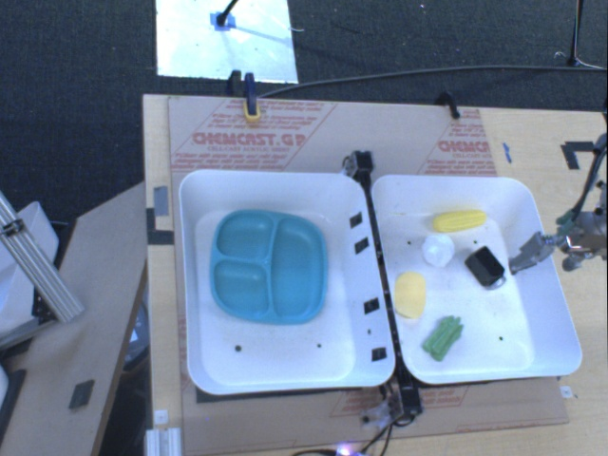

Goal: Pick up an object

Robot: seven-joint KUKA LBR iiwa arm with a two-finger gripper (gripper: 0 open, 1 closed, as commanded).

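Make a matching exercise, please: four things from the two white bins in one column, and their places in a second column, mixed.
Things:
1. blue divided plastic plate
2. yellow toy corn cob
3. small black block
4. green leafy toy vegetable

Places:
A. right bin, nearest the front edge
B. left bin
C. right bin, closest to the hand
D. right bin, farthest back

Pairs: 1-B, 2-D, 3-C, 4-A

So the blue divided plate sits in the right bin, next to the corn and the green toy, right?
Not quite. The blue divided plate sits in the left bin, by itself. The corn and the green toy lie in the right bin, as the camera view shows.
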